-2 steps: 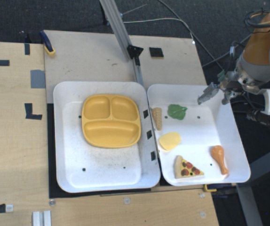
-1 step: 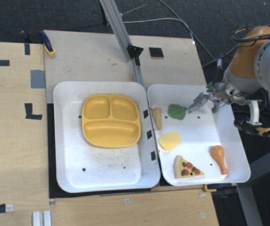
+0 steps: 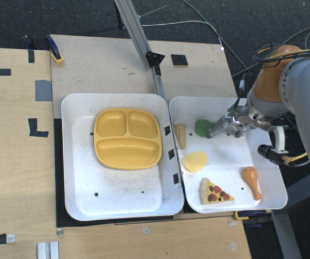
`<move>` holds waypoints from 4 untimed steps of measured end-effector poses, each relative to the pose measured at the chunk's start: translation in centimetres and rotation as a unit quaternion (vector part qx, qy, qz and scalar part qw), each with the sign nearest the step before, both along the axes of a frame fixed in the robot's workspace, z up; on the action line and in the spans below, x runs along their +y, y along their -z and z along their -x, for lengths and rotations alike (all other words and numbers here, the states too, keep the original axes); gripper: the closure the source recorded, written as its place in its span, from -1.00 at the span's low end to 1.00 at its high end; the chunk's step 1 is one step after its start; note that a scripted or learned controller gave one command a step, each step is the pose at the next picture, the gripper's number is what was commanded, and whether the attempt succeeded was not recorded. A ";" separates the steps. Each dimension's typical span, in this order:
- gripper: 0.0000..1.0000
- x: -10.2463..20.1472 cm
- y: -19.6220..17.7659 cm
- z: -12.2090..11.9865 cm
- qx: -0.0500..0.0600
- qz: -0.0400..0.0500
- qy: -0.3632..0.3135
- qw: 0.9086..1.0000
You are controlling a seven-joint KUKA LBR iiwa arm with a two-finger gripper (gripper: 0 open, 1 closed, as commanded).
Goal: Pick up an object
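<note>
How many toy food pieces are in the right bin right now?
5: ice cream cone by the left wall, green piece at the gripper, yellow round piece mid-bin, pizza slice in front, chicken drumstick right.

We see a grey arm with a rounded orange band above the wrist, a black cable looping over it, and a small metallic gripper with dark fittings at the end

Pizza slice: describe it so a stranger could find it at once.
Look in the right bin, along its near edge. The pizza slice lies there, below the yellow disc and left of the drumstick. It is the one triangular piece, with red spots on top.
</note>
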State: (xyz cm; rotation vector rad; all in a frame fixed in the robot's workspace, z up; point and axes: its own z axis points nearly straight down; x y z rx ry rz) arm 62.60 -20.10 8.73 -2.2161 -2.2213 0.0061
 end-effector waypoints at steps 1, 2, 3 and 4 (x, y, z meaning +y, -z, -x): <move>1.00 0.0 -1.4 -0.2 -0.003 0.001 -0.001 1.000; 1.00 1.1 -6.5 -0.5 -0.005 0.000 0.000 1.000; 1.00 1.4 -11.0 -0.2 -0.005 0.001 0.000 1.000; 1.00 1.5 -14.4 -0.2 -0.004 0.000 0.000 1.000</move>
